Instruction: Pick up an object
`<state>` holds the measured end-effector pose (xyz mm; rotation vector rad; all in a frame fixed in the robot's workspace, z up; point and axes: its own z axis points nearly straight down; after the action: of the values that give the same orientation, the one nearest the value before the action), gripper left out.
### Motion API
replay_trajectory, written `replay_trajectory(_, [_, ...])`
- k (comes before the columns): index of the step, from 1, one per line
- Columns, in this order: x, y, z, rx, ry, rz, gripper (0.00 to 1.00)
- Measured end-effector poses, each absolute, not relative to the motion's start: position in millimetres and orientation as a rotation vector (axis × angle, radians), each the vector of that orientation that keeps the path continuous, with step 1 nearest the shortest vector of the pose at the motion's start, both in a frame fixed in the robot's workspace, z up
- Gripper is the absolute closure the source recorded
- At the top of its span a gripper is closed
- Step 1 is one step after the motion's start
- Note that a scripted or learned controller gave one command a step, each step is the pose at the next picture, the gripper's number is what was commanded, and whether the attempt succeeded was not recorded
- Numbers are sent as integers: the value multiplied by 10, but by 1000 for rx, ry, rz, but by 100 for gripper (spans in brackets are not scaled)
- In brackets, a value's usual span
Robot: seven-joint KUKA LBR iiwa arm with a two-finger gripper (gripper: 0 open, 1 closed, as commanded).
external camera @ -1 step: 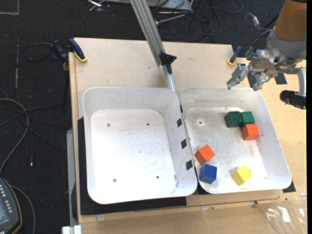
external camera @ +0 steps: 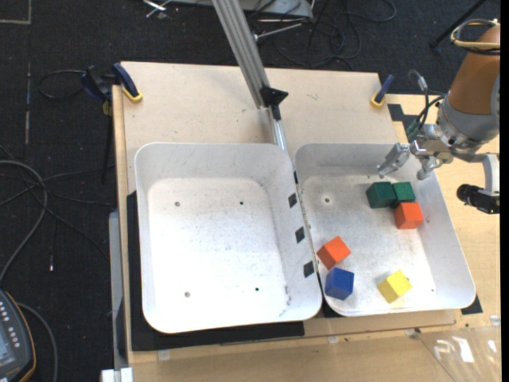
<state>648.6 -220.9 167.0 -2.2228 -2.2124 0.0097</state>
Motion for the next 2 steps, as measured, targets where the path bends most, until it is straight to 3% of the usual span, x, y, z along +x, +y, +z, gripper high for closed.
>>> replay_trajectory(1, [6478, -2140, 1165, -2226, -2226, -4, 0])
replay_trajectory(2, [6299, -1880, 949, -2218, -2224, 1, 0])
